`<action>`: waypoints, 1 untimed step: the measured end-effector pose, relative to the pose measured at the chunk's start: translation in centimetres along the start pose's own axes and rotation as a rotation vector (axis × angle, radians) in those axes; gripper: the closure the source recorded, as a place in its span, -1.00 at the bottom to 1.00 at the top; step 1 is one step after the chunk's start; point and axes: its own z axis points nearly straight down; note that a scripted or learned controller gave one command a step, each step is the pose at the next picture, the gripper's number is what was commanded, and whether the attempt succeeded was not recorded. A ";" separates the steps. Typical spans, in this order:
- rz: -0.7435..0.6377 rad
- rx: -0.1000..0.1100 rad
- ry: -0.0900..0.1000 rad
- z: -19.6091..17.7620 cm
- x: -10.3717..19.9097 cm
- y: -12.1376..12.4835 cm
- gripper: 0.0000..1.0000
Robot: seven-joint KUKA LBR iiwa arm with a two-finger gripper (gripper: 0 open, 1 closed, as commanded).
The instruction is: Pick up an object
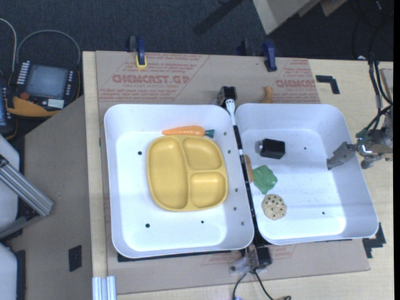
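**White bins, yellow tray, gripper parked at the far right rim**

Glossy white plastic all round: two shallow bins with rounded corners sit side by side on a cardboard-topped bench (187, 67). The left bin (125, 224) holds a smooth yellow divided plate (186, 172) with three compartments, and an orange carrot (184, 130) with a green tip lies just above its top edge, pretty much touching it.

The right bin (331, 230) has the smaller stuff. A boxy black block (272, 147) sits near the upper left. Below it there's a crumpled-looking green piece (264, 178), then a round speckled cookie (274, 206) just under that. All three cluster along the left side of the bin, close to the divider where the bins meet. A thin brownish stick (248, 167) lies along that divider too.

The gripper (340, 155) is at the right rim of the right bin, grey and a bit blurry, so honestly can't tell how it's set. Nothing sits between it and the objects, just bare bin floor. The black block is the nearest one, well apart to the gripper's left; the cookie and the green piece lie further down-left.
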 end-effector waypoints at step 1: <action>0.000 0.003 0.001 6.1 0.5 -0.7 -1.00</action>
